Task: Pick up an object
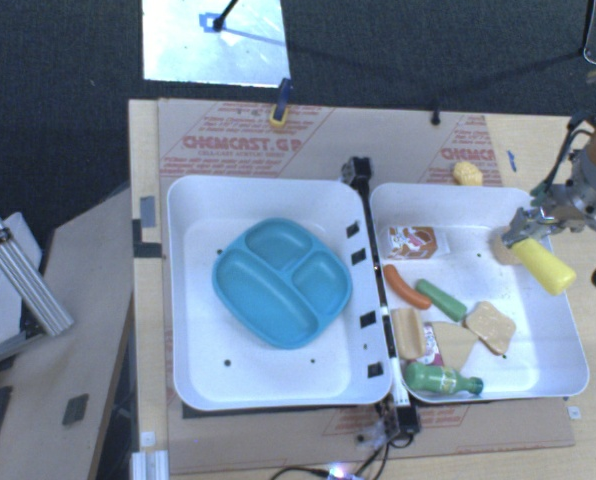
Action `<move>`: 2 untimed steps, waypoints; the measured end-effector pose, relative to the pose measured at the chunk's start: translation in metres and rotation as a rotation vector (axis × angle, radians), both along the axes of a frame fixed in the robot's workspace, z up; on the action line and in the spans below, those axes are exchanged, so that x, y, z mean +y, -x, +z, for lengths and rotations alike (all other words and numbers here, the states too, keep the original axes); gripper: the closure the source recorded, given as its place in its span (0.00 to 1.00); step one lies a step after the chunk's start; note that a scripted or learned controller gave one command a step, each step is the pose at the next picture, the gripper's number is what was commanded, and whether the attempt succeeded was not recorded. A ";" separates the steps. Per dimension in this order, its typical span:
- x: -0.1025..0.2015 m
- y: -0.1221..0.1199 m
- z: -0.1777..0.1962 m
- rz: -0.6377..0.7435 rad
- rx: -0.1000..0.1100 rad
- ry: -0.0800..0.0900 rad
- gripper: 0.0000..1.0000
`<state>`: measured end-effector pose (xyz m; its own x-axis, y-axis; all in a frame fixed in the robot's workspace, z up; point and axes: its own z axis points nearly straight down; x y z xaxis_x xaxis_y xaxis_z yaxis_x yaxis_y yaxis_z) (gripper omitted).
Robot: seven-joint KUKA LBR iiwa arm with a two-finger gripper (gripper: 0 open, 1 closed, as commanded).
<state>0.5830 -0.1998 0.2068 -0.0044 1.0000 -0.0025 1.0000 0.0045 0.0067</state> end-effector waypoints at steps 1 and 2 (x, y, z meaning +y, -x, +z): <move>0.000 -0.001 0.019 0.001 0.002 -0.001 1.00; 0.064 -0.005 0.018 0.006 0.005 -0.005 1.00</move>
<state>0.5883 -0.1355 0.2251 -0.0104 0.9999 0.0023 0.9999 0.0104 0.0021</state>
